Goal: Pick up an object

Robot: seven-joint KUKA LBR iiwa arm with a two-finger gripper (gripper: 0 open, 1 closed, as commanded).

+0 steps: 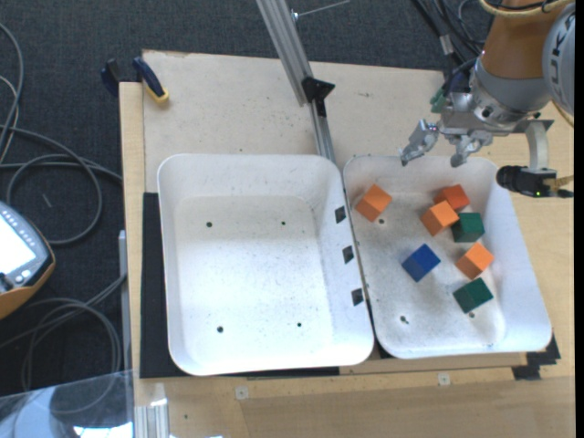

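While the blocks wait scattered in the right bin (525, 281), nothing has yet been lifted at this counter (228, 99).

Nearest the camera, a dark green block (473, 294) sits close to the bin's front right wall, leaving little room on that side for a finger to slip in. Just behind it, an orange block (474, 259) lies similarly near the right wall. A blue block (421, 263) stands apart toward the middle, with bare white floor on all sides, and looks the easiest to approach from above.

Farther back, 3 blocks crowd together: a second green block (469, 226), an orange block (440, 217) and a darker orange-red block (452, 196), touching or nearly so, which would likely make a clean grasp awkward. Another orange block (372, 203) sits alone at the left, near the wall shared with the left bin (182, 181), whose floor carries no blocks.

Farthest off, the hand (434, 151) hangs above the right bin's back rim with its 2 fingers spread wide and nothing between them. It appears poised for a descent, and any block in the bin could serve as the target. A metal rail (287, 39) slants across the counter's back, and a blue-and-yellow clamp (151, 78) grips its far left corner, both well clear of the arm's path from the right.
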